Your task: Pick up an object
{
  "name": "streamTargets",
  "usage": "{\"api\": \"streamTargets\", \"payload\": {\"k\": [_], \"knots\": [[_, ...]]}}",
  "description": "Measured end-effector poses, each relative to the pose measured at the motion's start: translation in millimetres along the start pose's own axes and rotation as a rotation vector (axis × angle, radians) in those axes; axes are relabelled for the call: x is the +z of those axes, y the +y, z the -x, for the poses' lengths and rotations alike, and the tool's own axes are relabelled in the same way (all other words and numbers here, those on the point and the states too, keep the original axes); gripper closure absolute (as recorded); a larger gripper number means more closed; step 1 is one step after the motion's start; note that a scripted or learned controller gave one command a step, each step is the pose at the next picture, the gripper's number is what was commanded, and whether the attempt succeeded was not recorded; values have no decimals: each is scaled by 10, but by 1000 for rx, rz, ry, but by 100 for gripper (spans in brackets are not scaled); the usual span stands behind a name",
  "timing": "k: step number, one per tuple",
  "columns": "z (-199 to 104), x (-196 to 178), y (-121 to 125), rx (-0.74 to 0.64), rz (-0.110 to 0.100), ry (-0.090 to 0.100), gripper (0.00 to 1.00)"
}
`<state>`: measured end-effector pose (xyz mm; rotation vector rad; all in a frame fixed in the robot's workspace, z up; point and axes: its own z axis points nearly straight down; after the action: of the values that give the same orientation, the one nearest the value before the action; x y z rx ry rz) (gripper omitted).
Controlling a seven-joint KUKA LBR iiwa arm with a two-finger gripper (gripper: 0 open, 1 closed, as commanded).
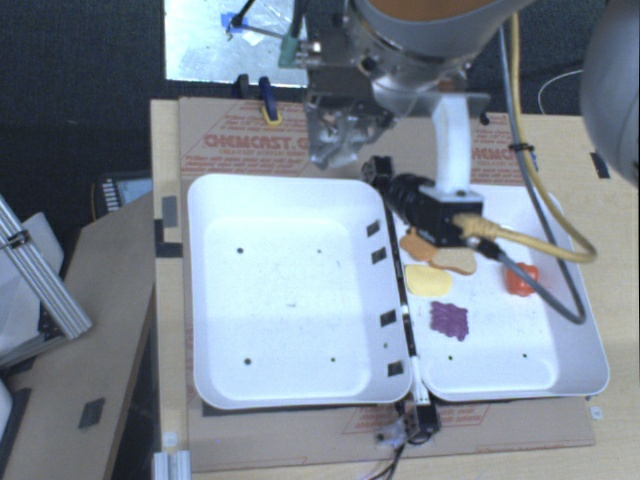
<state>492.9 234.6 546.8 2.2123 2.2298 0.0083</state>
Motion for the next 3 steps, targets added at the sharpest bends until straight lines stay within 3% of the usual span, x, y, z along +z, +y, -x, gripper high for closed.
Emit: {"api": "streamTargets", "payload": {"k": [1,2,3], "knots": [[-1,6,-1,-1,-1,0,0],[-5,-109,3,-4,1,1,100],[-4,-105,1,-6,0,1,0]]}}
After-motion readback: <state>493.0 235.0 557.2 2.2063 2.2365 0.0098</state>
